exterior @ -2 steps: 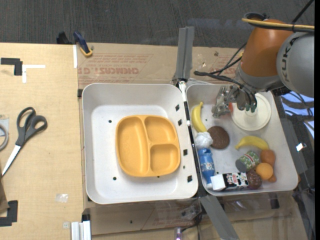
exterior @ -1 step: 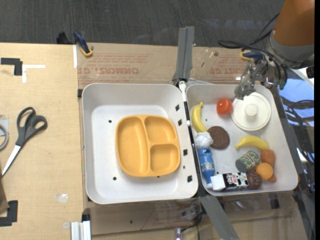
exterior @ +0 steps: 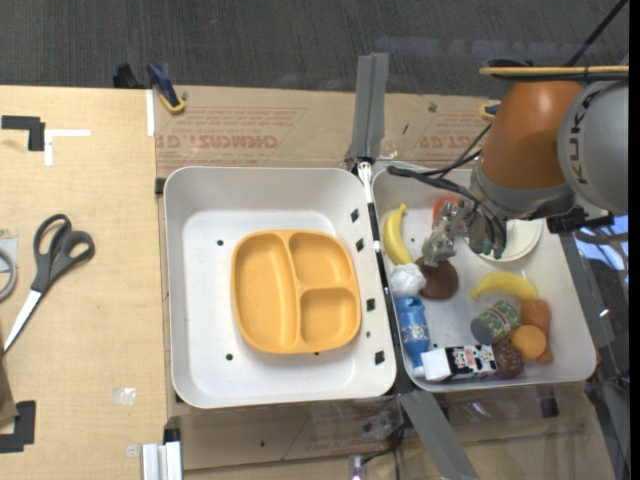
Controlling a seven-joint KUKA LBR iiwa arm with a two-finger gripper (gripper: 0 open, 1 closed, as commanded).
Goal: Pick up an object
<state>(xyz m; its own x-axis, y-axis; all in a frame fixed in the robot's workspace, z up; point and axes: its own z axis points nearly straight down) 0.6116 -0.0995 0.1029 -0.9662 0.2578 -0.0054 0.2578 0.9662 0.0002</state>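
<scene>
Hovering low over the right bin (exterior: 578, 363), with the gripper (exterior: 456, 236) sitting just above and slightly behind a brown round object (exterior: 438, 281); not possible to tell whether open or shut, nor whether touching that object, with nothing seen gripped. Lying just left of the brown object, a crumpled white lump (exterior: 406, 281), and beyond that a banana (exterior: 396, 234) curving along the bin's left wall. Pointing toward the near edge below the lump, a blue bottle (exterior: 411, 324). Resting behind the gripper, partly hidden by it, a white bowl (exterior: 524, 240). Spreading to the right of the brown object, a second yellow banana-shaped piece (exterior: 506, 286), a green can (exterior: 497, 320), and two orange fruits (exterior: 529, 340) touching each other. Lying along the near wall, a black-and-white box (exterior: 466, 361). Reaching in from the right, the grey arm with its orange band (exterior: 530, 133). Sitting in the left bin (exterior: 190, 298), a yellow divided plate (exterior: 297, 290). Lying well apart on the wooden bench (exterior: 90, 368), a pair of scissors (exterior: 48, 260).
</scene>
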